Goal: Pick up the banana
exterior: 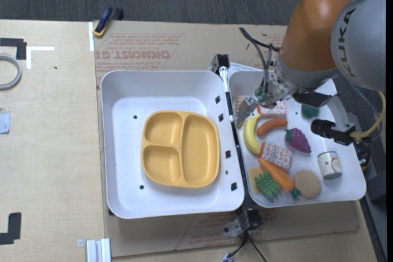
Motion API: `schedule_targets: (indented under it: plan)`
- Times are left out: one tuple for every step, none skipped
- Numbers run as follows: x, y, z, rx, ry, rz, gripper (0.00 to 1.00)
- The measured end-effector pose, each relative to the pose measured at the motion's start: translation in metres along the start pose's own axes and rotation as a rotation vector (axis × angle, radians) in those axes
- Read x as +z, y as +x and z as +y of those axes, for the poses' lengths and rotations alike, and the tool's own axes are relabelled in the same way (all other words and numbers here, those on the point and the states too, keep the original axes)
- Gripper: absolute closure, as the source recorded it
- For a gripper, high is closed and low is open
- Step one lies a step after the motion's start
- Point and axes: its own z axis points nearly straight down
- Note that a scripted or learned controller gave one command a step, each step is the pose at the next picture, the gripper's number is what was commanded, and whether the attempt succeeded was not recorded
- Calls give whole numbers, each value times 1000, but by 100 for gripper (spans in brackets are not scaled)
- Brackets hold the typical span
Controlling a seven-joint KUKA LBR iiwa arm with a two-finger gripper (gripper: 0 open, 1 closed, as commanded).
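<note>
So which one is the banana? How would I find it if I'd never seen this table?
Look at the right white bin, the one crowded with toy food, not the one holding the yellow divided plate. Go to its left wall, just below the end effector. The banana is the curved, plain yellow piece there, left of the orange sausage, and the only yellow food in the bin.

The grey arm (362, 27) reaches in from the right, its orange band (313, 24) high at the far right, wrist angled down and leftward, tool (249, 107) low below it.
</note>
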Motion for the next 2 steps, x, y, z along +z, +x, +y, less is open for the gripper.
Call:
schedule_targets:
  plan:
    - [9,11,3,-303,-1,0,0]
    - [9,14,37,-573,-3,-1,0]
